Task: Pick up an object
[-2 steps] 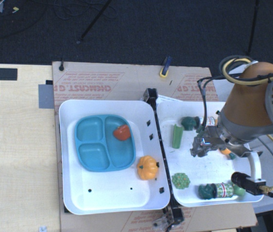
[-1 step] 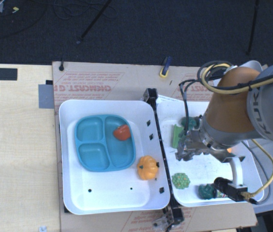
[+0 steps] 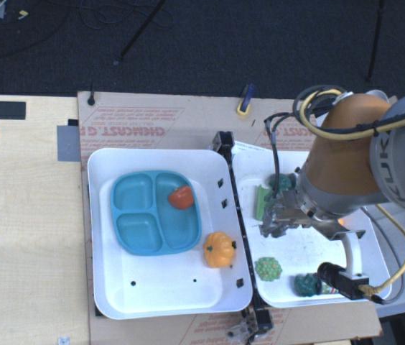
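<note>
While the grey arm (image 3: 346,157) leans over the right bin (image 3: 382,264) on the desk (image 3: 23,214), its gripper (image 3: 278,221) hangs low just beside a green bar (image 3: 261,202), which lies lengthwise up the bin; whether it grips anything, I cannot tell. Mirrored cardboard print (image 3: 132,130) reads "CHEMCREST".

I work in a robotics lab, not a home. My grey and orange arm (image 3: 346,157) trails looped cables over a plywood bench (image 3: 23,214). Two shallow white bins (image 3: 98,264) sit side by side on printed cardboard (image 3: 134,124). Dark carpet (image 3: 188,34) behind carries loose wires and stand legs. Black tape marks (image 3: 1,117) dot the bench.
</note>
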Robot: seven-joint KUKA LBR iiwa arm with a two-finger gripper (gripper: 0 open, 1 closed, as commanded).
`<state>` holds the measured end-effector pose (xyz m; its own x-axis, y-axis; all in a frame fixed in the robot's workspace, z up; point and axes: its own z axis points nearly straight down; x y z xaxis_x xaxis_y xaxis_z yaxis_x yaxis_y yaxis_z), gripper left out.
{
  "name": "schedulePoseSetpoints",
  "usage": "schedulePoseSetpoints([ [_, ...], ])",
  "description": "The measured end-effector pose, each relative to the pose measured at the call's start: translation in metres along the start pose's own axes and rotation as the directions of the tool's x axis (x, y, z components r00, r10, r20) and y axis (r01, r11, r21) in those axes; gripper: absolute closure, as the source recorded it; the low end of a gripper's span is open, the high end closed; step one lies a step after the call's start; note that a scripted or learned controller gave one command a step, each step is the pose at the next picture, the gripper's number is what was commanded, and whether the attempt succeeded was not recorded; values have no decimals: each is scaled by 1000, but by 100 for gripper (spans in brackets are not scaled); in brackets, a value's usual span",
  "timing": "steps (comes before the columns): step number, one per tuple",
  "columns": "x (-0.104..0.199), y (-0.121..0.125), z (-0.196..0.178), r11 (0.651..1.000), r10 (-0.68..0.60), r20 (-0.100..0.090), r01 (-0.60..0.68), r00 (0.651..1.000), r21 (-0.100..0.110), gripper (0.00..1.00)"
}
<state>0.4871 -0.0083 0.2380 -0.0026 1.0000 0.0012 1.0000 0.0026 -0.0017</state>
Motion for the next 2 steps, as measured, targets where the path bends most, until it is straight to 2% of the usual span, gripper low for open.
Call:
schedulePoseSetpoints([
  [1,-10,-1,11,1000,4,1,-4,1000,4,100],
  [2,-1,7,17,1000,2,1,-2,1000,2,100],
])
